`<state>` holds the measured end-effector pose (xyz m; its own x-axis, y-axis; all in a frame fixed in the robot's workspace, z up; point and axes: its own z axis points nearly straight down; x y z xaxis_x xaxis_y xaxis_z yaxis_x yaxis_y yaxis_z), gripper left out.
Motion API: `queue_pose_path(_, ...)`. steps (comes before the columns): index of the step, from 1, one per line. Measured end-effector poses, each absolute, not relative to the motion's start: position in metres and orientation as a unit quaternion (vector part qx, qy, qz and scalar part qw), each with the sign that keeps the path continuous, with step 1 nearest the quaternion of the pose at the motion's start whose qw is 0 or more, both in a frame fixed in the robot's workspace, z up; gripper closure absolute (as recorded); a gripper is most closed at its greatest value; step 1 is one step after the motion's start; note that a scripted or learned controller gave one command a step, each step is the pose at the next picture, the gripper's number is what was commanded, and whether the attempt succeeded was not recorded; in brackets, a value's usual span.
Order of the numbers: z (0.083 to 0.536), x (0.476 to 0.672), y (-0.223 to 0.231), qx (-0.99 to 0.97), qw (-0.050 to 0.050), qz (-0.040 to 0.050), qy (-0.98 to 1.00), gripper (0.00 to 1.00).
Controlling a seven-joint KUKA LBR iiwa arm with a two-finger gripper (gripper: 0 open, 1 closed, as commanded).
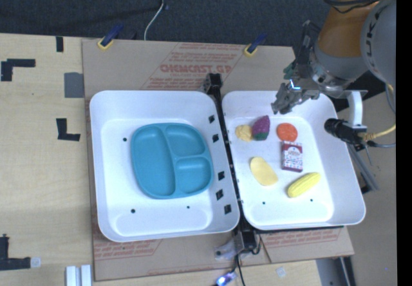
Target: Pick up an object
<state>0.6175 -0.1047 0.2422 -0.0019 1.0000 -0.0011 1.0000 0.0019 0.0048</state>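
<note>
Fingers: can't tell if apart | gripper (281, 107) hovers over right bin (347, 204) | purple toy (261, 126) just down-left

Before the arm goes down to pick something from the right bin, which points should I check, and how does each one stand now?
1. gripper above the right bin, near its far rim: ok.
2. Nothing between its fingers: ok, none seen.
3. Fingers open enough: cannot tell.
4. Nearest target free to take: not ok, the purple toy touches the small yellow piece.
5. Easier targets apart: ok, the orange round toy, red box, yellow oval and corn cob lie apart.
6. Blue divided plate lies in the left bin, out of the way: ok.
</note>
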Motion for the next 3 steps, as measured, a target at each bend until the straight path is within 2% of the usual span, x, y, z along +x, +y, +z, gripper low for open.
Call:
queue_pose_path(1, 0.243, 0.609, -0.042, 0.705, -0.001, 0.0002, 0.709, 1.0)
queue_pose_path(2, 0.227, 0.599, 0.011, 0.705, -0.002, -0.0011, 0.709, 1.0)
queue_pose_path(3, 0.235, 0.592, 0.068, 0.704, -0.001, 0.0002, 0.71, 1.0)
